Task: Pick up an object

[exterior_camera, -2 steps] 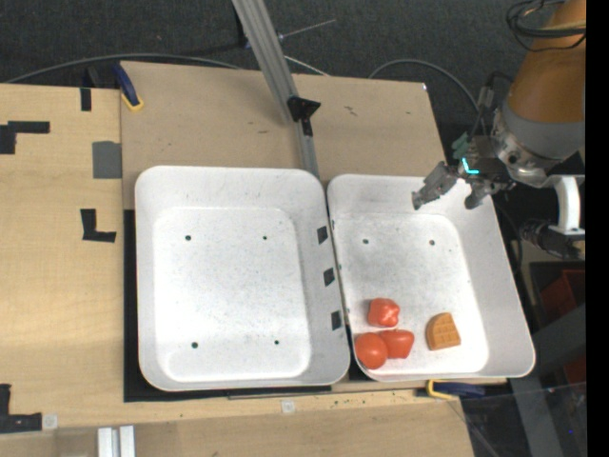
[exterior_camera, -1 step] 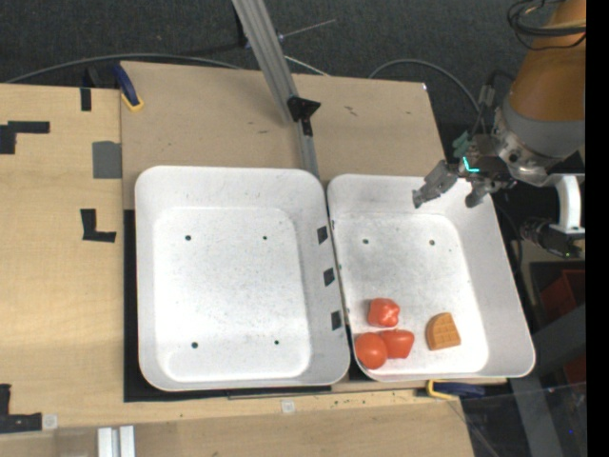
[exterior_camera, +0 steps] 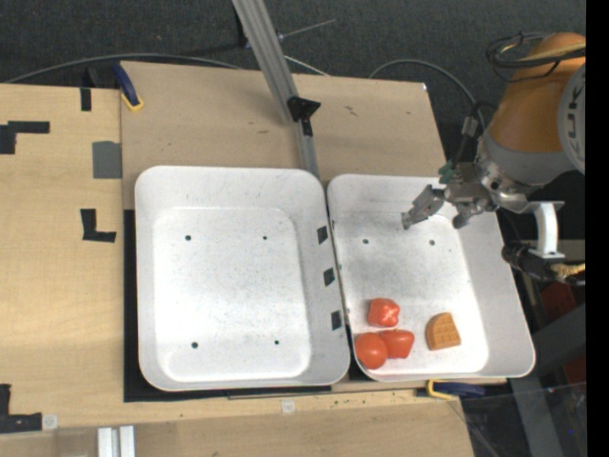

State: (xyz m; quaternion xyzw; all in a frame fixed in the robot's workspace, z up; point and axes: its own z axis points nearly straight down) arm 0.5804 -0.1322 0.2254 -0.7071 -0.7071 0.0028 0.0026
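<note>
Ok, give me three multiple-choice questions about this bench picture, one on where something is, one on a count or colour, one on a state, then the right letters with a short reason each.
1. Where do the small objects lie?
A. In the left bin
B. In the right bin, at its near end
C. On the wooden bench beyond the bins

2. How many red objects are there?
A. One
B. Three
C. Five

3. What is between the gripper's fingers?
A. Nothing
B. The tan block
C. A red object

Answers:
1. B: the red objects and the tan block sit at the near end of the right bin, while the left bin shows bare white floor.
2. B: three red pieces lie clustered together beside the one tan block.
3. A: the gripper hangs over the far end of the right bin, fingers spread, apart from every object.
</note>
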